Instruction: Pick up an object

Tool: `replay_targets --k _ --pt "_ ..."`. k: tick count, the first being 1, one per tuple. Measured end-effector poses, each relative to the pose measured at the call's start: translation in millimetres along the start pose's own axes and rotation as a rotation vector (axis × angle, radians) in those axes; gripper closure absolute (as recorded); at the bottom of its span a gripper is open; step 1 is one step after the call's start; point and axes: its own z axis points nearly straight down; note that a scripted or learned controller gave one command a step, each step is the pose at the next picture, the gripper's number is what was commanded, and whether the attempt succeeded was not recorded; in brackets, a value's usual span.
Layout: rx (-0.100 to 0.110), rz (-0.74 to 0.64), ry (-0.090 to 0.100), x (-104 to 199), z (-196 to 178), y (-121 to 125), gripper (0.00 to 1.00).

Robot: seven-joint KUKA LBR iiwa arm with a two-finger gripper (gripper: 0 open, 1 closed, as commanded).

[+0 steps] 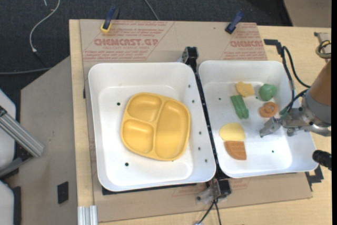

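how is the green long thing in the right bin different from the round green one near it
The long green piece is a narrow stick shape lying flat, running up and down the right bin; the round green piece is compact and ball-like. The long one is a darker green, the round one lighter. The long one lies just below a yellow piece; the round one sits to that piece's right, above an orange disc. Both are green and lie in the same bin.
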Motion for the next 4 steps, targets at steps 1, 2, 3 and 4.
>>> replay_targets --k 1,2,3,4 --pt "-0.001 0.001 -0.001 1 35 0 0.0" --pt "-0.006 0.001 -0.003 0 22 1 1.0" --pt "-0.012 0.0 -0.007 -7 -40 3 1.0" --pt "-0.013 0.0 -0.007 -11 -101 -4 1.0"
